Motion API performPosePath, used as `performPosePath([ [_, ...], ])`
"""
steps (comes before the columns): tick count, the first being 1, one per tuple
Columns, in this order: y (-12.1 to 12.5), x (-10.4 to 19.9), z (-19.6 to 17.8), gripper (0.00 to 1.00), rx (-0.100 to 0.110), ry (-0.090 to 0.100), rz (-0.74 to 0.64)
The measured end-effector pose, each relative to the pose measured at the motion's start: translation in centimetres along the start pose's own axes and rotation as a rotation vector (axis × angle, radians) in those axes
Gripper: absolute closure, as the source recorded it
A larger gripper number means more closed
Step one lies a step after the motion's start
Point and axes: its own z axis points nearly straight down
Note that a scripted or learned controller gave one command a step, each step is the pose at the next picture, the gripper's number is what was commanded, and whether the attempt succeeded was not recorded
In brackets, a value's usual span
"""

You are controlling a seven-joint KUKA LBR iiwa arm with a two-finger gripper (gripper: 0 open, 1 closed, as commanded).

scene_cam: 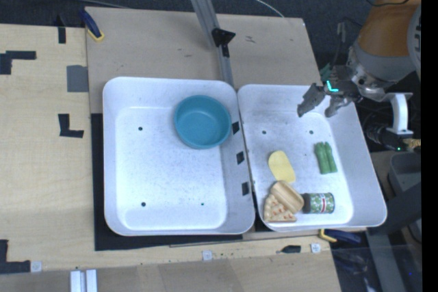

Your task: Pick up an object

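Observation:
My gripper hangs over the far right part of the right bin, its two fingers spread open with nothing between them. Below it in that bin lie a green pod-shaped piece, a pale yellow oval piece, a tan waffle-like wedge and a small green can lying on its side. The green piece is the nearest of these to the gripper, a short way toward the bin's front.
The left bin holds a blue bowl at its far right corner. A slanted metal pole runs from the top down to the gap between the bins. The arm's grey and orange body stands at the right edge.

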Motion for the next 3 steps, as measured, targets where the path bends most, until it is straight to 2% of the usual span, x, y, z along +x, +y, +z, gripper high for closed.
performPosePath([
  [1, 0.0, 0.0, -0.1, 0.00, -0.001, 0.000, 0.000],
  [2, -0.7, 0.1, 4.6, 0.00, 0.003, -0.001, 0.001],
  [3, -0.7, 0.3, 11.1, 0.00, 0.005, 0.000, 0.001],
])
